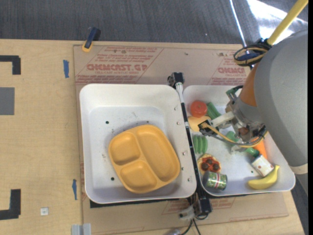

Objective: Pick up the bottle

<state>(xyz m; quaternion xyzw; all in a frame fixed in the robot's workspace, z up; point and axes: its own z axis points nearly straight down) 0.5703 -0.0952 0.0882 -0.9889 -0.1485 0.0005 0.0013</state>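
Observation:
The bottle looks like a small white body with a green neck, lying in the right bin near its right wall, just above a banana. My gripper hangs low over the middle of that bin, up and left of the bottle. The grey arm and wrist cables hide most of it, and I see nothing clearly held in it.
The right bin also holds a red round item, green vegetables, a pizza slice, a green can and an orange piece. A yellow divided plate lies in the left bin.

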